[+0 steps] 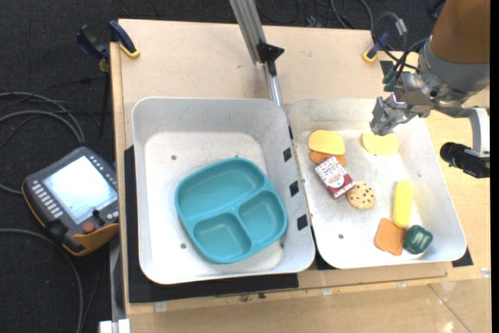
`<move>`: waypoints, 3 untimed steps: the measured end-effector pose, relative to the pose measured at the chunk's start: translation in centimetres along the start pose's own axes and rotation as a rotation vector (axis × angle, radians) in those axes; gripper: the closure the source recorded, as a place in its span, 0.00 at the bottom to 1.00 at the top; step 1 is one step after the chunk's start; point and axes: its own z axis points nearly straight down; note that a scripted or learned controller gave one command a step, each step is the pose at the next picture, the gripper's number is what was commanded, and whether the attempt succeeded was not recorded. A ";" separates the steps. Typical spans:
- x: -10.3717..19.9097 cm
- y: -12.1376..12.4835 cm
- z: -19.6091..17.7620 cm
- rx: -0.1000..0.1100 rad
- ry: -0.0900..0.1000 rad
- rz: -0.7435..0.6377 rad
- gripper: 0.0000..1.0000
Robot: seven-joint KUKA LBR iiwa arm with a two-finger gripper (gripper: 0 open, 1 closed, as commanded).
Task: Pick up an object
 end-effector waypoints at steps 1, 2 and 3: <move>4.7 -1.3 1.2 0.005 0.002 -0.004 1.00; 9.8 -1.1 1.3 0.004 0.003 -0.005 1.00; 14.9 -2.0 1.9 0.005 0.003 -0.006 1.00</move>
